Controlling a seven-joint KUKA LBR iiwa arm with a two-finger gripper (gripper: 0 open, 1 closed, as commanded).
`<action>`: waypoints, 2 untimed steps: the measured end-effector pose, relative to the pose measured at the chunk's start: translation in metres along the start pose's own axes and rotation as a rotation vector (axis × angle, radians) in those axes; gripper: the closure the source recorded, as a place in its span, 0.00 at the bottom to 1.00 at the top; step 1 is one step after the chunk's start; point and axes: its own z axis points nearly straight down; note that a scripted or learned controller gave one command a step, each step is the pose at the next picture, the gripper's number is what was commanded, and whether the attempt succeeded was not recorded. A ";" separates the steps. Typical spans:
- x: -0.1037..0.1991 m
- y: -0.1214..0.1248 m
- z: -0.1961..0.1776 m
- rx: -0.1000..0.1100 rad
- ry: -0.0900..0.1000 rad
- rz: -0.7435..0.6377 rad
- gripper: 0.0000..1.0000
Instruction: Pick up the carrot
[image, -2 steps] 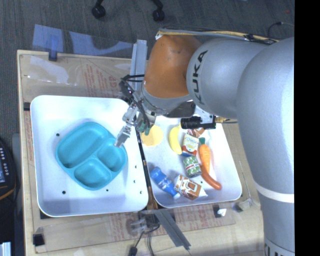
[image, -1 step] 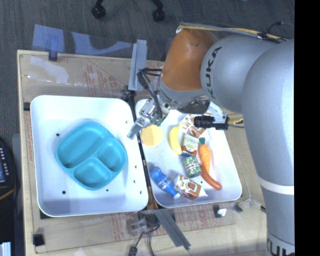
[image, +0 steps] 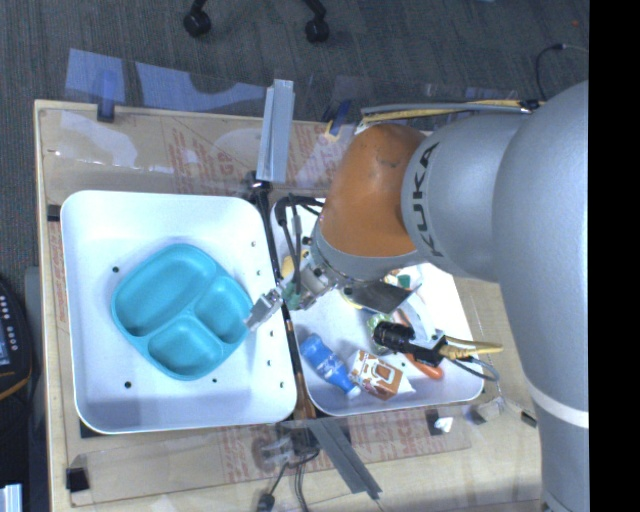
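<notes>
Carrot is what I am after, and I take it to be the thin orange sliver at the lower right of the frame, though it is small and partly covered, so I hold that loosely.

My arm fills the upper right and hides much of the right bin, where that sliver lies. The left bin holds a blue divided plate. In the right bin, a blue bottle lies near the lower left corner, with a small brown and white box just beside it, between the bottle and the carrot.

My gripper sits at mid frame over the wall between the bins, well apart from the carrot. I cannot tell whether it is spread or closed.

To do this well, I judge I must swing towards the lower right, pass clear of the box, come down across the carrot's narrow width, and close only once it sits between my tips.
</notes>
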 end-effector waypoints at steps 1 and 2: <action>0.005 0.008 0.000 -0.002 -0.003 -0.006 0.00; 0.026 -0.007 0.002 0.002 0.000 0.075 0.00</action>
